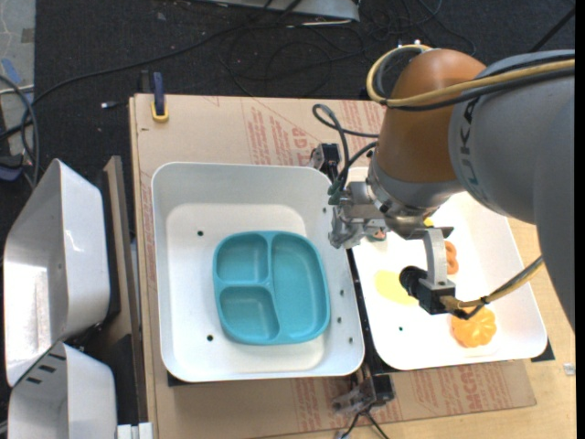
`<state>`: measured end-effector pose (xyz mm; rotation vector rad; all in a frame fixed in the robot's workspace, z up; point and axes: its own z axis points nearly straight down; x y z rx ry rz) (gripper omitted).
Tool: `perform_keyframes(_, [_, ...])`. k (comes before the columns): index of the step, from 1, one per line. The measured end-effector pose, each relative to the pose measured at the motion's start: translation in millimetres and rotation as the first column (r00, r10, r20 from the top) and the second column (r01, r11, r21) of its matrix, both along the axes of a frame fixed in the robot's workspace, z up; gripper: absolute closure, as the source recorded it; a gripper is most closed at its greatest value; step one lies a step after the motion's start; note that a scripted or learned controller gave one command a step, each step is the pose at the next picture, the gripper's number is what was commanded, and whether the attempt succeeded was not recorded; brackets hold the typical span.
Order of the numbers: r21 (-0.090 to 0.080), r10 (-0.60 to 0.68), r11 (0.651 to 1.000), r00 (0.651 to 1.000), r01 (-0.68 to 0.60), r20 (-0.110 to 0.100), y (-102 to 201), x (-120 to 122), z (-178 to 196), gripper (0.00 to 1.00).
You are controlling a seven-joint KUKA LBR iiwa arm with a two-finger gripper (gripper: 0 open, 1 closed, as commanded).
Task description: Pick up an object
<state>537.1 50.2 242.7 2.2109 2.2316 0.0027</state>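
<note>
Brown bench (247, 126) bore two white bins side by side. Grey arm (512, 144) w/ orange band reached in from the right, wrist bent down over the right bin (510, 256), gripper (352, 219) low at the seam btwn bins; open or closed, couldn't tell. Left bin (183, 208) held a teal divided plate (271, 286), lying flat, approx centred. Right bin held a flat yellow piece (391, 284) and an orange lump (473, 327), both lying loose.
</note>
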Motion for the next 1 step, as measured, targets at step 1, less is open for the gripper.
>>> perform_keyframes(1, [-0.001,-0.001,1.0,1.0,0.001,0.001,48.7,28.1,-12.7,1.0])
